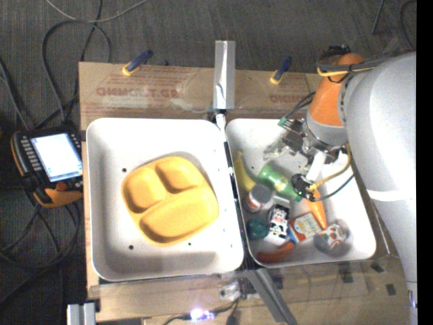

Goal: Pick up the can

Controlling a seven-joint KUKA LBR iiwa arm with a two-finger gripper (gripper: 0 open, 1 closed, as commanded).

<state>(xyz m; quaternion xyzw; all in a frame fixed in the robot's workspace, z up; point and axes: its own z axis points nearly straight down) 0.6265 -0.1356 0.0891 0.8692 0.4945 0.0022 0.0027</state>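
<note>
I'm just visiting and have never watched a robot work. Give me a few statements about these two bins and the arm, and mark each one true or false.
1. A yellow divided tray lies in the left bin. True.
2. The arm's gripper is over the left bin. False: it is over the right bin.
3. A banana lies along the right bin's left wall. True.
4. The green bottle stands on the yellow divided tray. False: it lies in the right bin, near the gripper.
5. The can sits outside both bins. False: it is in the right bin, beside the banana.
</note>
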